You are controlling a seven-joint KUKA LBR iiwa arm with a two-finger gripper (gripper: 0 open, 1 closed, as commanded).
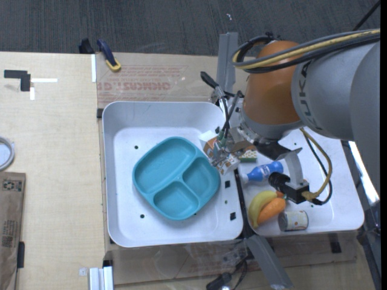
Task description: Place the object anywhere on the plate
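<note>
A teal divided plate (176, 178) lies in the middle of the left white bin (121, 162). My gripper (222, 150) hangs over the wall between the two bins, just off the plate's upper right rim. It is shut on a small packet (220, 158) printed in orange, brown and white, which sits at the fingertips beside the plate's edge. The grey arm with its orange band (272, 95) covers the top of the right bin.
The right bin (338, 216) holds a blue bottle (263, 172), a banana (259, 205), an orange carrot (274, 207), a small can (294, 220) and a green-and-white piece (248, 157). A roll of tape (5, 154) lies on the bench at far left.
</note>
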